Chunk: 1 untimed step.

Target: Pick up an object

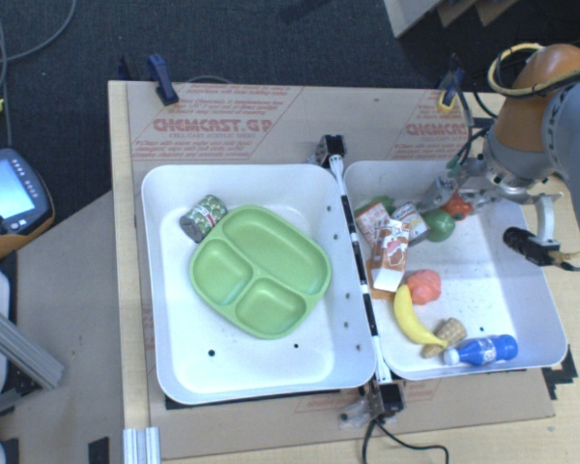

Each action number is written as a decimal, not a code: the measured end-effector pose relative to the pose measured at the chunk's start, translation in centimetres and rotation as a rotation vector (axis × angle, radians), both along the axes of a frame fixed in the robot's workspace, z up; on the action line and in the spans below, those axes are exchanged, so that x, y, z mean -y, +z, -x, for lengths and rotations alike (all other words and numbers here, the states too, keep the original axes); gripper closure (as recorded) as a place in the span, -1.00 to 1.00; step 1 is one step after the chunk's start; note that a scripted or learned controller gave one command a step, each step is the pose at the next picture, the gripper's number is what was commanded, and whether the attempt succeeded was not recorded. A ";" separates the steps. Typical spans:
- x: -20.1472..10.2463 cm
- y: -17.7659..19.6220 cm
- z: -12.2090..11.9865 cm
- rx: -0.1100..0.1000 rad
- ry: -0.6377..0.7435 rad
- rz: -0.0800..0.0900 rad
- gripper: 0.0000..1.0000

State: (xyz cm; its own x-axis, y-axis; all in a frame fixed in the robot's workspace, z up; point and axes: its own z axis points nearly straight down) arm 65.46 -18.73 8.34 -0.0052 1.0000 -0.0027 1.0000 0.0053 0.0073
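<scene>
Jaws (447,201) at the end of the grey arm (546,114) sit low over the back of the right bin (522,288), but whether they are spread or pressed together cannot be told from this slanted view, and nothing shows clearly pinched in them. Just beside them lie a small red object (457,206) and a green round object (440,225), the two close together and very near the tip of the tool. Left of these, against the bin's inner wall, are a few small food cartons (387,240) in red and white, piled loosely. Nearer the front lie a pinkish-red round piece (423,286), a yellow banana (413,319), a tan lumpy item (449,332) touching the banana's end, and a blue bottle (483,350) on its side with a white cap. The left bin (174,356) holds a green divided tray (261,271) set at a tilt, with a small can (203,217) lying at its upper left corner. Both bins rest on a counter (271,124) covered in printed cardboard, with blue clamps (160,73) at its back edge.
</scene>
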 end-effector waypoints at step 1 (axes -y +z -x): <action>0.1 1.6 0.3 -0.002 -0.002 0.000 1.00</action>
State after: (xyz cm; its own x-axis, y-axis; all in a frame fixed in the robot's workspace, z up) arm 65.18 -18.80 9.96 -0.0029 1.0000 -0.0027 1.0000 0.0029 0.0050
